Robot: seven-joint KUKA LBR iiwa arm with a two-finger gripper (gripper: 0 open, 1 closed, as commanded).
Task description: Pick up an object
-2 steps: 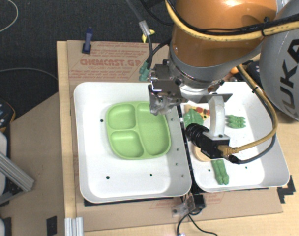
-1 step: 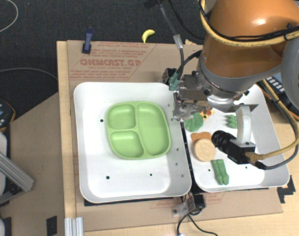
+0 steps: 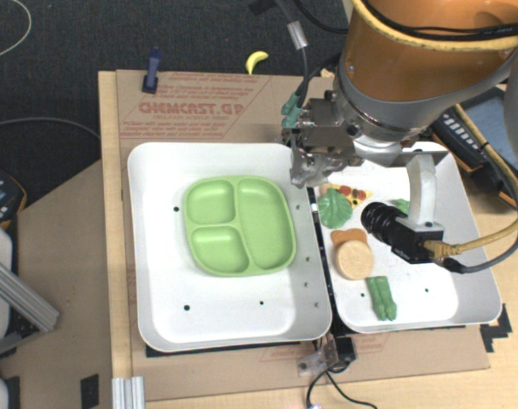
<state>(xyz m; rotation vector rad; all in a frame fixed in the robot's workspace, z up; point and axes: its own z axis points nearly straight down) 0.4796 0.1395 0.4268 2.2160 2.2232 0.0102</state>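
Right bin (image 3: pixel 476 301): small toy foods of smooth plastic. A leafy green piece (image 3: pixel 334 210) lies at 10 o'clock; a tan round disc (image 3: pixel 354 257) sits just below it; an elongated green pod (image 3: pixel 382 298) at 6 o'clock points its long axis toward 5 o'clock. The end effector (image 3: pixel 314 167) hangs at the bins' shared edge; its opening cannot be told. Left bin (image 3: pixel 148 228): a glossy, rounded-square green divided plate (image 3: pixel 239 225).

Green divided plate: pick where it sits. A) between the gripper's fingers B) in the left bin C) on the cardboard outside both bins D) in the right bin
B: the green divided plate lies flat in the left bin, apart from the toys in the right bin.
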